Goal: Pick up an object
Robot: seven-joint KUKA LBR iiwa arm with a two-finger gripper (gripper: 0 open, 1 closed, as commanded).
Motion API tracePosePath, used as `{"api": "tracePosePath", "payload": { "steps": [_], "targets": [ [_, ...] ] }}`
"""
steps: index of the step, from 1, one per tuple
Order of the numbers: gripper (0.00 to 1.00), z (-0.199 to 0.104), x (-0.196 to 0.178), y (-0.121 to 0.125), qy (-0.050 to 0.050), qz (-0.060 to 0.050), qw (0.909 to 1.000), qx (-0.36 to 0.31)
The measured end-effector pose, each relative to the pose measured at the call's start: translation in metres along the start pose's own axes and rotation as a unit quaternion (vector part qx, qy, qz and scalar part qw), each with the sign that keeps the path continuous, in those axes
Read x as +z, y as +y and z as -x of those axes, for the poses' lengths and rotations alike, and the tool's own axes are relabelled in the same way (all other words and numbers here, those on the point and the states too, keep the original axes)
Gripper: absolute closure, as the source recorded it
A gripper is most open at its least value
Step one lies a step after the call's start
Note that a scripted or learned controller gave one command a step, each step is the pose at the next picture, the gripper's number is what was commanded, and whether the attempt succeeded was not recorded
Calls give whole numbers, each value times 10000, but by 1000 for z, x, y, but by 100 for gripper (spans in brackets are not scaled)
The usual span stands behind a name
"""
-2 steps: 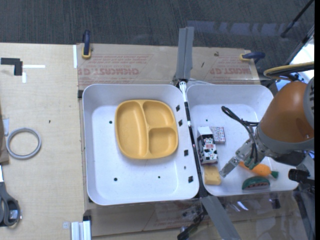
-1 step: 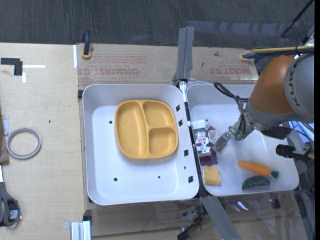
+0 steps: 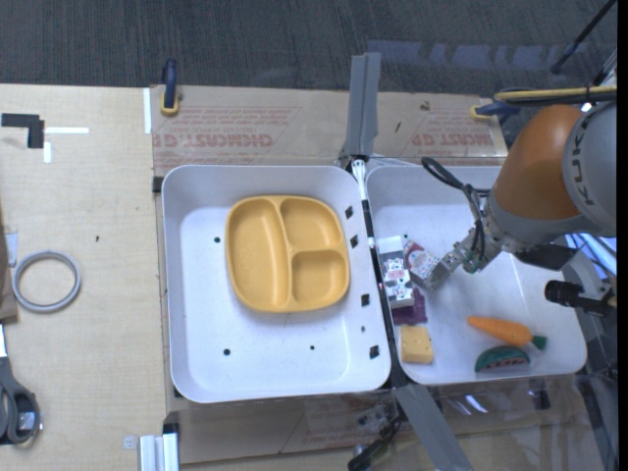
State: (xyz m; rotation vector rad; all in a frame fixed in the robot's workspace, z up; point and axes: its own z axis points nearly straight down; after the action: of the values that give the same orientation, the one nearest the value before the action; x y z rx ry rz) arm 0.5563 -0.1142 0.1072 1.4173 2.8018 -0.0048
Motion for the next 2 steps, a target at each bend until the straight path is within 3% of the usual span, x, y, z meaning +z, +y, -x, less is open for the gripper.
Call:
{"api": "tracePosePath", "payload": {
  "steps": [1, 2],
  "targets": [
    [0, 0, 0, 0, 1, -1, 10000, 0],
    [0, 9, 15, 13, 8, 4, 9948, 1014]
  ]
}}
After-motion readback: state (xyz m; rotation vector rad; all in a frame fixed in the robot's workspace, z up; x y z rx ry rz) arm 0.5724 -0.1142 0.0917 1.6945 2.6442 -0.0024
